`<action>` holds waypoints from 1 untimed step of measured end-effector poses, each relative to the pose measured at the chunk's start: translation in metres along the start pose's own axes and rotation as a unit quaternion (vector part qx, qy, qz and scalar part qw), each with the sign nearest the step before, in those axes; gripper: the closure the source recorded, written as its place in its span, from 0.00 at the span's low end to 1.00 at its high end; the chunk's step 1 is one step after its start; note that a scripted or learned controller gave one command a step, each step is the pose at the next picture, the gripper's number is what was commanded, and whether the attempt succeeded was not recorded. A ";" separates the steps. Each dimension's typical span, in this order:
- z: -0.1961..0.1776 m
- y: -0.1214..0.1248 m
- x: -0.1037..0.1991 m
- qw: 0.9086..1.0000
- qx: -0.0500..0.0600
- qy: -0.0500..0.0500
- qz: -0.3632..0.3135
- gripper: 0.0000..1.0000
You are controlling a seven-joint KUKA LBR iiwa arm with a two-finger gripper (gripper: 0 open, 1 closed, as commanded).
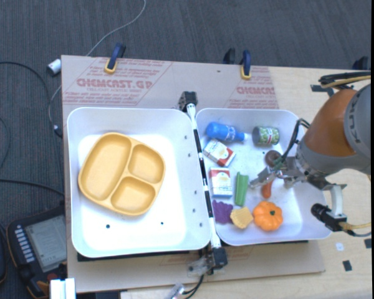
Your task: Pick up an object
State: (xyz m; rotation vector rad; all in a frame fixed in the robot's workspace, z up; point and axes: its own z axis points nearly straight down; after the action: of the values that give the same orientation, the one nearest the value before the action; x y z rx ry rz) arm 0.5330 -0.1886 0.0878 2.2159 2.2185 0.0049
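My gripper (pixel 277 178) hangs low in the right bin (pixel 311 229), near its right side, and its fingers look spread open with nothing between them. A small red-orange piece (pixel 266 190) lies just below and left of it. An orange pumpkin (pixel 268 216) sits in front of it. To its left lie a green stick (pixel 241 189), a yellow wedge (pixel 241 217), purple grapes (pixel 222 212) and two red-and-white cartons (pixel 220 182) (pixel 217 152). A blue bottle (pixel 224 131) and a green can (pixel 265 135) lie at the back of the bin.
The left bin (pixel 87 242) holds a yellow three-part plate (pixel 121 173). The grey arm with its orange band (pixel 333 129) comes in over the right bin's right wall. Clamps and cables sit along the board's back edge.
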 end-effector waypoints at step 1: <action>-0.011 0.001 0.000 1.000 -0.001 0.000 0.000 1.00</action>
State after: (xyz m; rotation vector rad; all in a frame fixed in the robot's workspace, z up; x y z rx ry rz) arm 0.5340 -0.1889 0.0987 2.2152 2.2157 0.0073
